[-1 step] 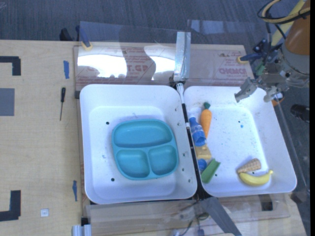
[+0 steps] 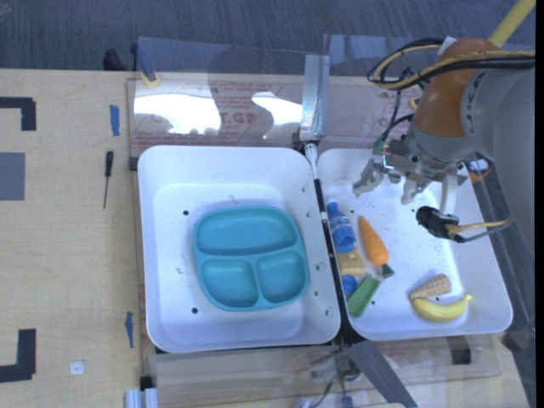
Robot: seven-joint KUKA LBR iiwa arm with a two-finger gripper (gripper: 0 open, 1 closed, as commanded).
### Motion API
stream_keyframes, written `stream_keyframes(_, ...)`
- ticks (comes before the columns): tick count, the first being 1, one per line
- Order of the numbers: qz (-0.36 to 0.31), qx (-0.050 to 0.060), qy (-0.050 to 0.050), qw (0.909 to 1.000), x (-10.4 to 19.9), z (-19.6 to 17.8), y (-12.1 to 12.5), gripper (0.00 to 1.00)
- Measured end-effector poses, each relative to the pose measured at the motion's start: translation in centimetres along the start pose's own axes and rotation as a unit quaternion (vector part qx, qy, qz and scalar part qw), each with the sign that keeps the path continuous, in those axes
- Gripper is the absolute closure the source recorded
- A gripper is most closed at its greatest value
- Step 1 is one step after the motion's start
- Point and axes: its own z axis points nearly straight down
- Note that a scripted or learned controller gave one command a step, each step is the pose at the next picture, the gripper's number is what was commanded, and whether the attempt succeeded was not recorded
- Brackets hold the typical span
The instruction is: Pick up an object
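The right bin (image 2: 484, 313) holds an orange carrot (image 2: 372, 240), a blue bottle-like toy (image 2: 342, 231), a green piece (image 2: 363, 297), a yellow banana (image 2: 441, 308) and a waffle cone (image 2: 431, 286). My gripper (image 2: 387, 184) hangs over the bin's far part, above and right of the carrot. Its grey fingers (image 2: 368, 179) stand spread with nothing between them. The grey arm with its orange band (image 2: 446, 109) comes in from the upper right.
The left bin (image 2: 161, 185) bears a teal divided tray (image 2: 252, 256). A clear panel stands behind both bins. A black screwdriver (image 2: 107, 177) lies on the wooden bench at the left. Cables loop near the wrist.
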Motion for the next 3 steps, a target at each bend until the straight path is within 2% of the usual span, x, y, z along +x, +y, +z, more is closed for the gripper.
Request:
stream_keyframes(1,-0.139,-0.008,-0.001,0.9902,1.9,2.8,2.1,0.00)
stream_keyframes(2,-0.223,-0.008,-0.002,0.9747,0.2,2.8,-4.3,0.00)
stream_keyframes(3,-0.311,-0.006,-0.002,0.9505,-3.9,1.0,-5.8,0.00)
